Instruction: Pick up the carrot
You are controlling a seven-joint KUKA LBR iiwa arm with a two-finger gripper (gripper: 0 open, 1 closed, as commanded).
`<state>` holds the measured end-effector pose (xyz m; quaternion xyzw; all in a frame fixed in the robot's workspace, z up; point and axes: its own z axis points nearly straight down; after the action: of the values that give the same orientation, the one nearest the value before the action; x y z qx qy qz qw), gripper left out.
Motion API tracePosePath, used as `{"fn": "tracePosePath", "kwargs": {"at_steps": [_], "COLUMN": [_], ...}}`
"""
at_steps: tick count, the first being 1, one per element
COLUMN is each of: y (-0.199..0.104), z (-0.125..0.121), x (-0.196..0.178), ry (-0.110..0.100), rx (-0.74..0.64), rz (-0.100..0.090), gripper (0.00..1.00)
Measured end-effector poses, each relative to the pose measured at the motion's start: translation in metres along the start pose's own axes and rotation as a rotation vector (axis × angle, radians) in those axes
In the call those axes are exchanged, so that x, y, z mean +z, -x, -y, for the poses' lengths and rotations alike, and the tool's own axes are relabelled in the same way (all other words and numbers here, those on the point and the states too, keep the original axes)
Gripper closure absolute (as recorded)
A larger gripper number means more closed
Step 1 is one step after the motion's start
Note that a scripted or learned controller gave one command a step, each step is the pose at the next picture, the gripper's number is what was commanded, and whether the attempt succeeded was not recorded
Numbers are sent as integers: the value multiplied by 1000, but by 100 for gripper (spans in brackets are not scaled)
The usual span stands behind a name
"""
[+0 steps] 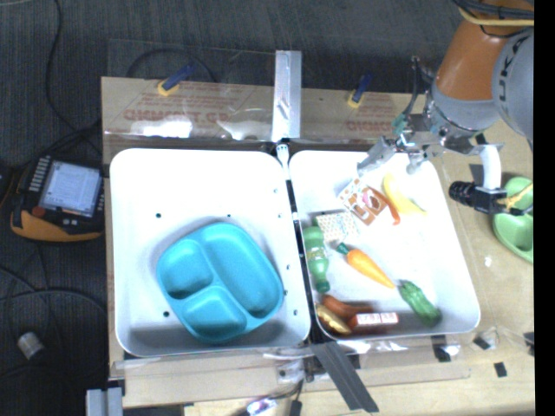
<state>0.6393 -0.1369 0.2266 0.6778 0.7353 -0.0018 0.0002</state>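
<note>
1. Gripper (pixel 406 148) hangs over the far right corner of the right bin (pixel 451 258), below the grey arm (pixel 486 68) with its orange band; whether it is apart or together cannot be told, and nothing shows clamped in it.
2. Carrot (pixel 368 267) lies on the floor of the right bin, well apart from the gripper, nearer the camera and a little to its left, with its green top pointing toward the bin divider.
3. Between the gripper and the carrot lie a small printed packet (pixel 364 201) and, just beside it, a yellow banana-like piece (pixel 397 196); both sit close beneath the gripper.
4. Further from the gripper than the carrot, toward the near edge, lies a green vegetable (pixel 419 300), and a brown and red packaged item (pixel 355 315) rests at the near left corner of the same bin.
5. Left of the carrot, along the divider, a green bottle-like item (pixel 316 258) lies lengthwise.
6. Far to the gripper's left, the left bin (pixel 139 180) holds a blue sectioned tray (pixel 221 280).
</note>
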Motion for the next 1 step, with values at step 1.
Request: {"fn": "tracePosePath", "kwargs": {"at_steps": [1], "y": [17], "z": [63], "x": [88], "ry": [0], "rx": [-83], "rz": [-3], "gripper": [0]}}
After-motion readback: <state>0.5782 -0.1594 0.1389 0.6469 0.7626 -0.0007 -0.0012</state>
